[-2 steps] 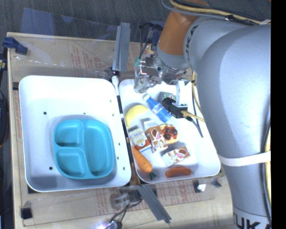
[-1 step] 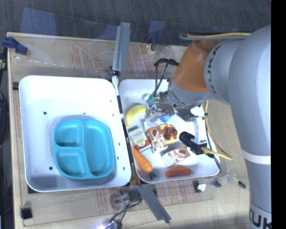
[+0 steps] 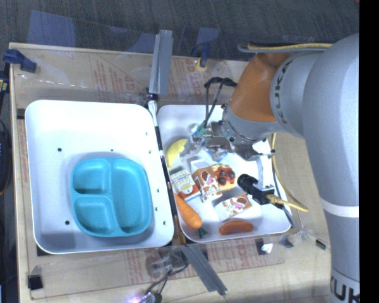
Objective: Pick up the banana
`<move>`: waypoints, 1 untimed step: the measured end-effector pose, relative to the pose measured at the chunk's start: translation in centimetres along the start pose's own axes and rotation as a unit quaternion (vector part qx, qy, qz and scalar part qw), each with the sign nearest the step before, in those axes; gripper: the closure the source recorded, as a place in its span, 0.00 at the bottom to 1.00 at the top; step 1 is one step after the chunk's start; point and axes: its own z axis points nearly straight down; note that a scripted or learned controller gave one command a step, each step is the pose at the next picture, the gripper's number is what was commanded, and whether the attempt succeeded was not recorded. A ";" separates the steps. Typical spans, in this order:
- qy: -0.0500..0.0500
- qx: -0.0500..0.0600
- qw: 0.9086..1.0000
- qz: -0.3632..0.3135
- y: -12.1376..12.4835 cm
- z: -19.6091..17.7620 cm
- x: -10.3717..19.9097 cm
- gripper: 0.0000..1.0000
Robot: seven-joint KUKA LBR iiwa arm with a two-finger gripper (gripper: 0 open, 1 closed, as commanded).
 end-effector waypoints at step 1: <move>-0.003 -0.002 0.998 -0.068 6.2 7.4 0.4 0.00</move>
